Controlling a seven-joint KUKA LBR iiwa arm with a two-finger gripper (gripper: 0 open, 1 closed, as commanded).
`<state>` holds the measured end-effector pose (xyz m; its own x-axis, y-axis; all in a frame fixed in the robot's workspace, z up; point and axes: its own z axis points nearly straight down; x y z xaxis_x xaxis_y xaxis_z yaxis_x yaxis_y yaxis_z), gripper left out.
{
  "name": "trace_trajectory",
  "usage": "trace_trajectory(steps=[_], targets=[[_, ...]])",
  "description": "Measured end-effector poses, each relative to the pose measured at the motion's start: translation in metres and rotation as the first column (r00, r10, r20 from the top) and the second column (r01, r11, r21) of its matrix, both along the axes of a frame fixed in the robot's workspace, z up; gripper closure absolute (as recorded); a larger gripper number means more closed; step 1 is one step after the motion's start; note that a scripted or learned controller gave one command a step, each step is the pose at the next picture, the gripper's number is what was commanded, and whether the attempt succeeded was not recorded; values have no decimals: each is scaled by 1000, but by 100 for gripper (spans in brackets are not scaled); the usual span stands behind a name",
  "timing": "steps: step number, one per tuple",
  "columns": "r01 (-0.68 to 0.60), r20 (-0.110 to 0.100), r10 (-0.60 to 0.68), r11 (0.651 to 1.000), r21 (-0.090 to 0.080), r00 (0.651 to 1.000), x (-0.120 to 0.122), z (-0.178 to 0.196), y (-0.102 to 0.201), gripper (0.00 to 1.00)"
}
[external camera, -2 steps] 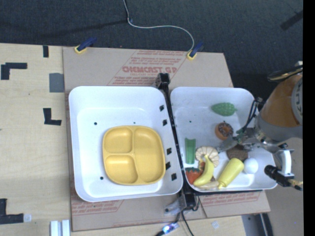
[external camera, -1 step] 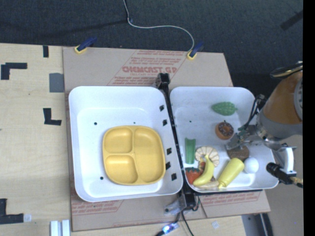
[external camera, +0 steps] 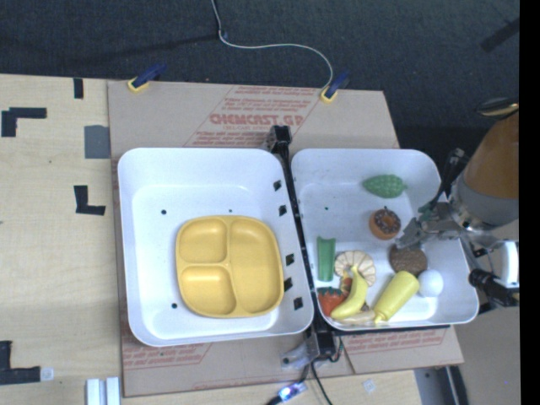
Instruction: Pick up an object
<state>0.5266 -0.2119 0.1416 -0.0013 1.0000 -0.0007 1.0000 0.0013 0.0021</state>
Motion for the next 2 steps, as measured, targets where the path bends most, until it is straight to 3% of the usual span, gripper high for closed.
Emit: trace_trajectory(steps=[2], targets=[[-1, 1, 1, 1000, -1, 1000, 7, 85, 4, 100]])
